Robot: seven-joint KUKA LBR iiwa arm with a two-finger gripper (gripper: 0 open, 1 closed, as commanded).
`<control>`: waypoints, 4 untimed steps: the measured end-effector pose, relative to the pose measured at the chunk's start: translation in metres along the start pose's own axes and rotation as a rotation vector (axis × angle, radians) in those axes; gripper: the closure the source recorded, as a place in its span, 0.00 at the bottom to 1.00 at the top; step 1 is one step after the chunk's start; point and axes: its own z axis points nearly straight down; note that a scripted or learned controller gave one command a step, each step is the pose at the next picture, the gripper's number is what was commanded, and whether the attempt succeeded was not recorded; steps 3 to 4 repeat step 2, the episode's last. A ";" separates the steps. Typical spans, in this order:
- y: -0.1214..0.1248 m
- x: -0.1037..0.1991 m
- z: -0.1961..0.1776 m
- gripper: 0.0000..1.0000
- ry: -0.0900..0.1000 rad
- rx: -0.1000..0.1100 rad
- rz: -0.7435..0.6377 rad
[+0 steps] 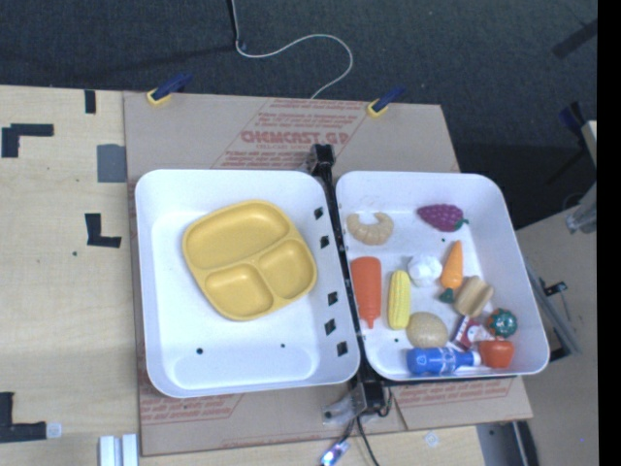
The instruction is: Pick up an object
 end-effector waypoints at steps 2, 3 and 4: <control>0.000 0.000 -0.061 1.00 -0.002 -0.007 -0.002; 0.000 0.000 -0.061 1.00 -0.002 -0.007 -0.002; 0.000 0.000 -0.061 1.00 -0.002 -0.007 -0.002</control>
